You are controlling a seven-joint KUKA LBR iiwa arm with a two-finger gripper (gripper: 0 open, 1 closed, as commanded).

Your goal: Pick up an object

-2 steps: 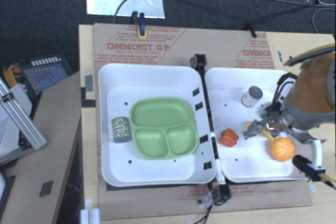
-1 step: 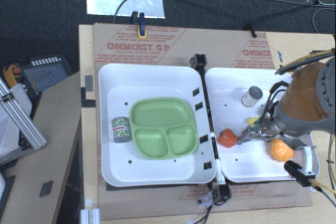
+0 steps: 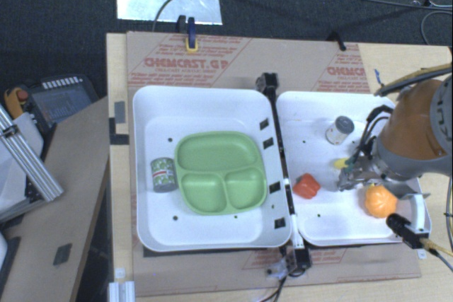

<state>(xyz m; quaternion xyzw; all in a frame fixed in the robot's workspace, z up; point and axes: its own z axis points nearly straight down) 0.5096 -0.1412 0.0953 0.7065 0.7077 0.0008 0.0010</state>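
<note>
Readable text: red print "CHEMCAST G P" on the brown board [image 3: 212, 56] under the bins, upper left part, reads upright in the camera view. Same red print repeats upper right on the board near the right bin, slanted and partly cut off by the arm; looks like "CHEMCAST", not fully legible. Faint red diagonal lines run beside both prints. Can [image 3: 163, 174] in the left bin has a printed label, too small to read. Pendant [image 3: 62, 102] at far left has a screen and keys, nothing legible.
</note>
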